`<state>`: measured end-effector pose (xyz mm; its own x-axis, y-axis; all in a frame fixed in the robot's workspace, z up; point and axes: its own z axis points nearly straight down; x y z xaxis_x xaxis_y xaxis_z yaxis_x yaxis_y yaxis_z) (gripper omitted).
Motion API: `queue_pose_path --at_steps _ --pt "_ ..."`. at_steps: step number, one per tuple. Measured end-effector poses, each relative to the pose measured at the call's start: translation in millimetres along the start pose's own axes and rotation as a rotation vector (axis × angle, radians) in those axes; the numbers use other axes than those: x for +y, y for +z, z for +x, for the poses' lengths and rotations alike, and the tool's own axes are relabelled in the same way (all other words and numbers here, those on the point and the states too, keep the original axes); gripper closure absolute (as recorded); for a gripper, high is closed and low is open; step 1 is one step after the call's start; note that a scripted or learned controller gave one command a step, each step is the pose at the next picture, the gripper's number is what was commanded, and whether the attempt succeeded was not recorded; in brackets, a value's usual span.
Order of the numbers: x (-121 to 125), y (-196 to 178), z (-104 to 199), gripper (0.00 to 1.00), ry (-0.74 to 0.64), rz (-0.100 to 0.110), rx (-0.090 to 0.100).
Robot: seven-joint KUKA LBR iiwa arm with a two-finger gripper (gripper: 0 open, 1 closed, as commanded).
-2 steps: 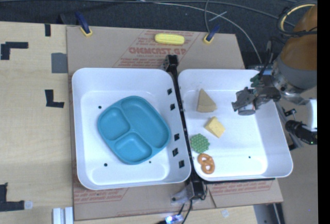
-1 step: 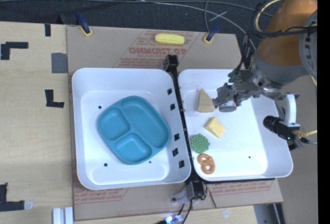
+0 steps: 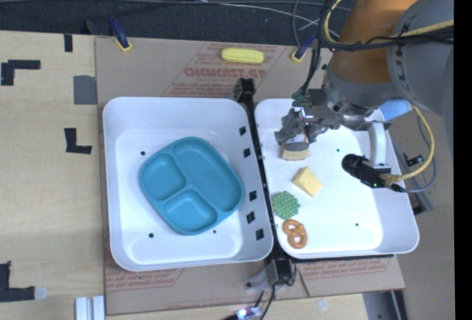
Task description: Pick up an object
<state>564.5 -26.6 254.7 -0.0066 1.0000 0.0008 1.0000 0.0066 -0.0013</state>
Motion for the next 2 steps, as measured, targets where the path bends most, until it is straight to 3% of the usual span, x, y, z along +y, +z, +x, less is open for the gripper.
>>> queue_pose_path --at_steps 2 --pt "23 31 99 1.00 0.001 0.001 -0.001"
